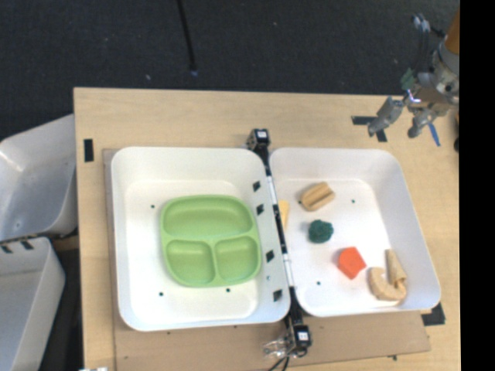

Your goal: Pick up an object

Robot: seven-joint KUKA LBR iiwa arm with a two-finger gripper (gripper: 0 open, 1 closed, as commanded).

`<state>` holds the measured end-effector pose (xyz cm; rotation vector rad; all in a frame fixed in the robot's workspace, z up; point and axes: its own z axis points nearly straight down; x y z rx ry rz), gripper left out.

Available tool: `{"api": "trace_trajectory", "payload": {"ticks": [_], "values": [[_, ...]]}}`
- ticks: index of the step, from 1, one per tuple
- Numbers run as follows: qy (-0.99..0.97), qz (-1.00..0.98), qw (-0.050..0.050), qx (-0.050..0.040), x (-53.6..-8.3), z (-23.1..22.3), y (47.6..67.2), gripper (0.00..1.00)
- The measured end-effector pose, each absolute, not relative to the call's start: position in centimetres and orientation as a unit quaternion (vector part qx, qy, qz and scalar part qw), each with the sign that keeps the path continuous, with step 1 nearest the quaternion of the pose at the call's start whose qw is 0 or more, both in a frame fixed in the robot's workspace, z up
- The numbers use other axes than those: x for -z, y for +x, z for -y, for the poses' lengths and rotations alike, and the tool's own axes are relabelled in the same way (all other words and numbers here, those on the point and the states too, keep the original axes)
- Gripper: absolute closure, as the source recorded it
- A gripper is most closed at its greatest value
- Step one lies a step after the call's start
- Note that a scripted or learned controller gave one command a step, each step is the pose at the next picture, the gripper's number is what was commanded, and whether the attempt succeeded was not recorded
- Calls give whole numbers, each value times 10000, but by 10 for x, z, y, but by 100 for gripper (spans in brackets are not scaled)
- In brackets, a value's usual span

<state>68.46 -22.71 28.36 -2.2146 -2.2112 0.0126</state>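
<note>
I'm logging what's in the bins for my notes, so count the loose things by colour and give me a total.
Green: 2, the light green three-compartment plastic tray in the left bin and the small dark green lump in the right bin.
Tan: 2, the short wooden-looking block and the curved tan piece.
Orange: 1, the orange block.
Total: 5

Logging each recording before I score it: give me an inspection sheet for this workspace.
Surface: wooden bench bearing two white bins side by side, left bin and right bin.
Job's things: in the right bin, a tan bread-like piece, a dark green lump, an orange block, a curved tan piece; a yellow bit at the divider.
Clutter: green compartment tray in the left bin.
Grippers: pincer above the bench's far right corner, outside the bins, holding nothing visible.
Cables: thin dark line on the floor beyond the bench.
Surroundings: dark floor; white containers at left.
</note>
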Motion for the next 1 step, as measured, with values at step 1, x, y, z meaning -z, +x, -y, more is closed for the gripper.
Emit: {"api": "trace_trajectory", "payload": {"ticks": [1], "values": [[-7064,7078,7,-11,-292,226,686,0]]}}
